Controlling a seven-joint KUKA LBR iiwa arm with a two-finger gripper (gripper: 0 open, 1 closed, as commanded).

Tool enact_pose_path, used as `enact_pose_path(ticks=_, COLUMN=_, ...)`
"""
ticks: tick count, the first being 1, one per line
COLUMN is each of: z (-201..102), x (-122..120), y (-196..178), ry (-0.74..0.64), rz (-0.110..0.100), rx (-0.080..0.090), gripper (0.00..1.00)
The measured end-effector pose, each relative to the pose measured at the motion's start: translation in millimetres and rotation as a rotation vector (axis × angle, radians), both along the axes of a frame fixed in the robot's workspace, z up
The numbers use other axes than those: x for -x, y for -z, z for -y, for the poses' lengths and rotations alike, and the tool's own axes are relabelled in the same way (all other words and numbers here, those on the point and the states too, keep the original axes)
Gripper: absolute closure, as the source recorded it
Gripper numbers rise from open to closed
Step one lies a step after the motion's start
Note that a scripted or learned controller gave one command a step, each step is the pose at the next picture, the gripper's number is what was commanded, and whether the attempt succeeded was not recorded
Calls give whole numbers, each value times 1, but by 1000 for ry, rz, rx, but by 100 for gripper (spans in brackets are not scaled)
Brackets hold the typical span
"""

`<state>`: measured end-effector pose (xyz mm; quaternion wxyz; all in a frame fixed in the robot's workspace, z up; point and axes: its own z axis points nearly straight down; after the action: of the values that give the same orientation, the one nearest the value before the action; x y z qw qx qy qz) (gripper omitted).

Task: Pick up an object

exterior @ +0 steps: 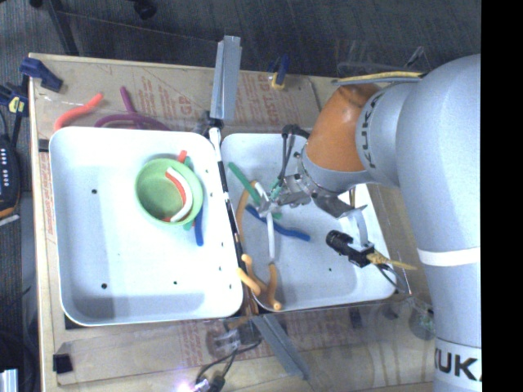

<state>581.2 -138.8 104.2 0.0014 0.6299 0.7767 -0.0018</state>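
My tool (276, 193) is low in the right bin (323, 280), near its middle, and my arm reaches in from the right side. I cannot tell if the tool is spread or pressed together, because the wrist covers it. Just beside the tool lie the green pliers (243, 180), with handles pointing to the upper left. The blue pliers (288, 229) lie just below the tool, and I cannot tell if they touch it. The orange pliers (263, 287) lie in the lower left corner of this bin. In the left bin (106, 251) is a green bowl (163, 193) with a red and white piece (176, 176) in it. The counter (163, 84) carries both bins.
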Motion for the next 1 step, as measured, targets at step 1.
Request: enact_pose_path(ticks=1, z=-22, x=-73, y=-73, ry=-117, rz=0, rx=-5, gripper=100)
